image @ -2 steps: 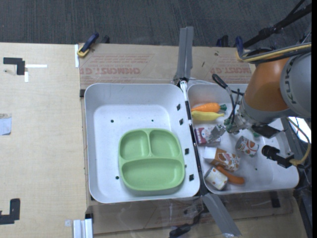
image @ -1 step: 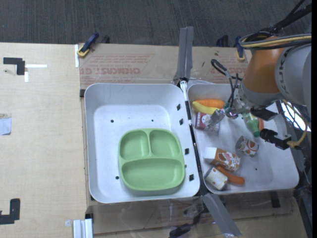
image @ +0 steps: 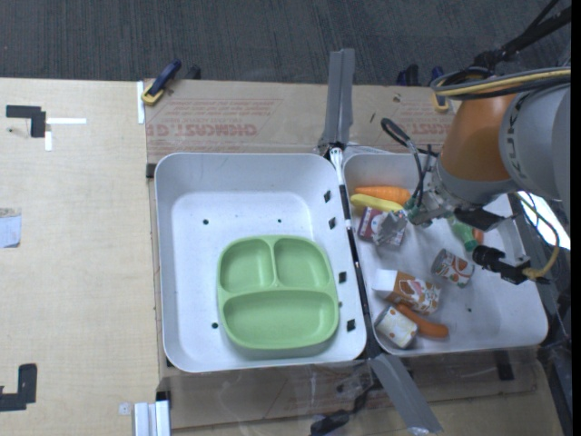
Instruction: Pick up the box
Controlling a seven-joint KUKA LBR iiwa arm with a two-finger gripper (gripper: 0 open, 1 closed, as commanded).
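Observation:
The right bin [image: 508,321] holds a small box [image: 417,293] printed in orange and white, lying near its front middle. A silvery red carton [image: 385,228] lies further back on the bin's left side. My gripper [image: 420,211] hangs low over the back of this bin, just right of the silvery carton and well behind the orange-and-white box. The grey and orange wrist [image: 477,148] covers most of the gripper from above. Nothing shows as lifted off the bin floor.
An orange carrot [image: 382,192] and a yellow banana [image: 376,203] lie at the bin's back left. A small can [image: 451,268], a white block [image: 397,327], a second carrot [image: 428,329] and a green item [image: 464,235] sit nearby. The left bin [image: 182,243] holds a green divided plate [image: 277,292].

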